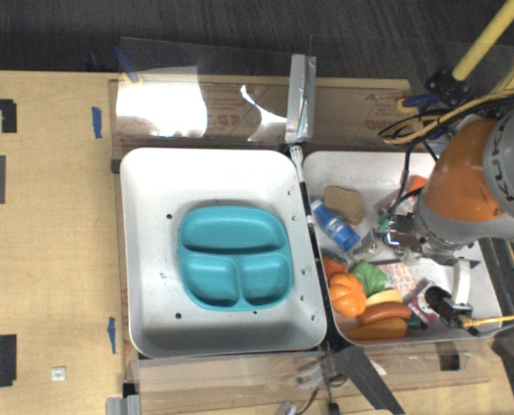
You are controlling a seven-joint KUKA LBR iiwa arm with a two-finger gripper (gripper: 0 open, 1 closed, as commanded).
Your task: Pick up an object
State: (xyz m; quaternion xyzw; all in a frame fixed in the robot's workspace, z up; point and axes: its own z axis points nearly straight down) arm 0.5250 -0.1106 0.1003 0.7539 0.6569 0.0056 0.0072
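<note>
Toys (369, 296) lie heaped at 6 o'clock in right bin (361, 164); gripper (394, 232) above them, finger state indeterminate.

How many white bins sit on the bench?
2. The left bin holds a teal divided tray; the right bin holds a pile of small items under the arm.

Arm (469, 180) low, jaws' state perhaps hidden.

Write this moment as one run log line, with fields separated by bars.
arm: over right bin | gripper: low among toys, grasp unclear | teal tray: in left bin | pick: not confirmed
</note>
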